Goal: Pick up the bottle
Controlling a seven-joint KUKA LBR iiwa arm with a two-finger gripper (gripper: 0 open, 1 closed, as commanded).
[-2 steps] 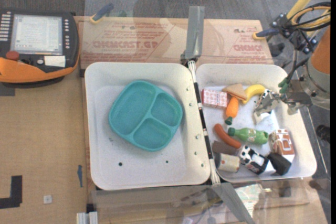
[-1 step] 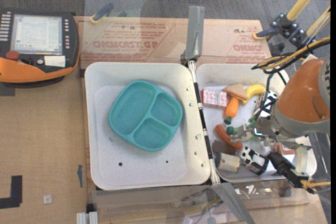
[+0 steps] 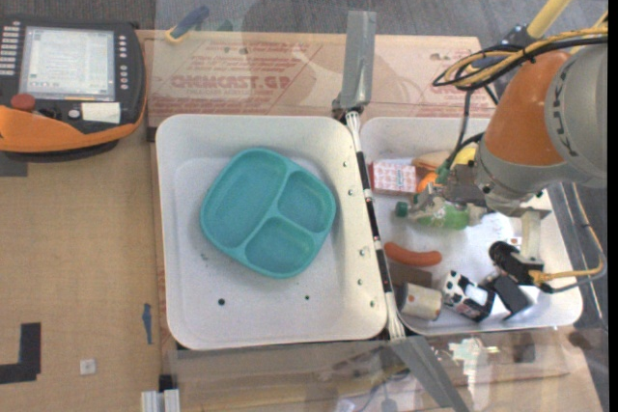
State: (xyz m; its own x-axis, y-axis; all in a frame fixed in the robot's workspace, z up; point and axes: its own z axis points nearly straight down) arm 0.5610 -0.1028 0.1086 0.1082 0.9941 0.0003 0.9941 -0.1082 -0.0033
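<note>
left bin (image 3: 183, 236): teal divided plate (image 3: 268, 211), centre
right bin (image 3: 565, 304): red carton (image 3: 393, 177), sausage (image 3: 413, 256), toy cow (image 3: 462, 292)
desk far-left corner: pendant (image 3: 68, 84)

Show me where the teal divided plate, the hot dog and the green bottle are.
teal divided plate (image 3: 268, 211), camera view, on the ridge between its compartments.
hot dog (image 3: 413, 256), camera view, on its middle.
green bottle (image 3: 446, 217), camera view, on its green body beside the gripper.
</note>
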